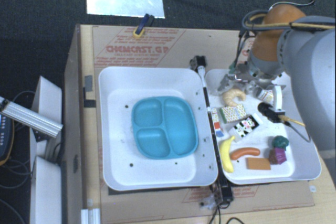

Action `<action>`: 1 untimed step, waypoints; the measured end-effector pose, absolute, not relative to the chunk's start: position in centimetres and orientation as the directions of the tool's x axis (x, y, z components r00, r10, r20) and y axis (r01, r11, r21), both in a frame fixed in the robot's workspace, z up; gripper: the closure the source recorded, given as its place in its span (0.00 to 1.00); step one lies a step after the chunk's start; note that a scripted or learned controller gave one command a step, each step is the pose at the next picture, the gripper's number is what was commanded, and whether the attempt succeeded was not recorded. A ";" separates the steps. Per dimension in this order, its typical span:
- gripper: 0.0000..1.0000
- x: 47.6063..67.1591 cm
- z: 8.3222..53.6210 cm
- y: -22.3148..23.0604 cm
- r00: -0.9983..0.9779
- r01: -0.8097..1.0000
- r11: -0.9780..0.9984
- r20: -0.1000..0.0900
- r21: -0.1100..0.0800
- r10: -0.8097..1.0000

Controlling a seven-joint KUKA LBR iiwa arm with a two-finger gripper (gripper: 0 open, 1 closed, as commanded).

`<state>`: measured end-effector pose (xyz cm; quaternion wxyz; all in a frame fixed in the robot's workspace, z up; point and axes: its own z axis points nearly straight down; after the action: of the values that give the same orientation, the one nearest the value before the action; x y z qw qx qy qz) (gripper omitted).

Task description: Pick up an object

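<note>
Hovering at the right bin's (310, 168) twelve o'clock end, the hand (242, 80) sits just above a croissant (233, 96); its opening cannot be told. Croissant: toy, probably light, rigid plastic, glossy, likely slippery. Best hold: across the narrow middle of the crescent, away from the tapered tips.

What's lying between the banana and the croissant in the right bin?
In the camera view, a green patterned block lies between the croissant and the banana, with a black-and-white dotted piece just beside that line.
</note>
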<state>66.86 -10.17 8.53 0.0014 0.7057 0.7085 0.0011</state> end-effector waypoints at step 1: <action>0.00 66.9 8.5 -9.1 -0.005 1.000 0.005 0.000 0.003 1.000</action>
<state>66.92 -9.13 8.49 0.0011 0.7055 0.7087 0.0008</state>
